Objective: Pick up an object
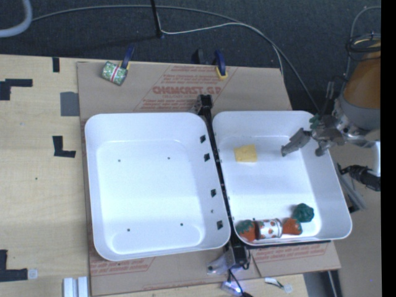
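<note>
My gripper (307, 146) hovers over the far right edge of the right bin (272, 178), open, with nothing between its fingers. A yellow block (245, 154) lies in that bin, to the left of the gripper and apart from it. Along the bin's near wall sit a teal lump (303, 213), a red and white can (269, 228) on its side, a small orange-red piece (292, 227) and a red and green piece (246, 229).
The left bin (148, 184) stands beside the right one, joined by a black divider (213, 166). A small green patterned object (114, 73) lies on the cardboard behind the bins. Two clamps (219, 64) hold the board's far edge.
</note>
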Available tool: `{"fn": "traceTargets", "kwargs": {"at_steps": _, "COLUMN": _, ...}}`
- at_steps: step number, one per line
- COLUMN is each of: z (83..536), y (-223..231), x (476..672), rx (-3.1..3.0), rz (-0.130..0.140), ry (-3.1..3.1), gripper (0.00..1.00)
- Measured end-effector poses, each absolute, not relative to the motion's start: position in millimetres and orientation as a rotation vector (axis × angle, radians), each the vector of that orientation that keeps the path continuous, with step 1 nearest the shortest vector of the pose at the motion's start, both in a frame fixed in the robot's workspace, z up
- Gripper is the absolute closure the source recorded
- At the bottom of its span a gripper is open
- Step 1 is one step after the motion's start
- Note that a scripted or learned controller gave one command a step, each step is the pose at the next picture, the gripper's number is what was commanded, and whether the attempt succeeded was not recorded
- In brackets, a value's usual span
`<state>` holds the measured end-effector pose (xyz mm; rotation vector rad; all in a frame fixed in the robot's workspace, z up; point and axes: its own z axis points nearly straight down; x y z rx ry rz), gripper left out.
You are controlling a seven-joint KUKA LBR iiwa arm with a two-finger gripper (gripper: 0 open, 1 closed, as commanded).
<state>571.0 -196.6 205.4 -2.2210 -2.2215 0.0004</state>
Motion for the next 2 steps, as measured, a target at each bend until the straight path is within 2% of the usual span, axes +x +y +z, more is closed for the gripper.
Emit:
{"fn": "traceTargets", "kwargs": {"at_steps": 1, "z": 192, "y": -181, "x": 654.1, "rx": -2.216, "rz": 0.001, "ry": -2.223, "gripper": 0.00}}
{"fn": "traceTargets", "kwargs": {"at_steps": 2, "z": 110, "y": -163, "x": 666.3, "rx": -2.215, "rz": 0.007, "ry": -2.218, "gripper": 0.00}}
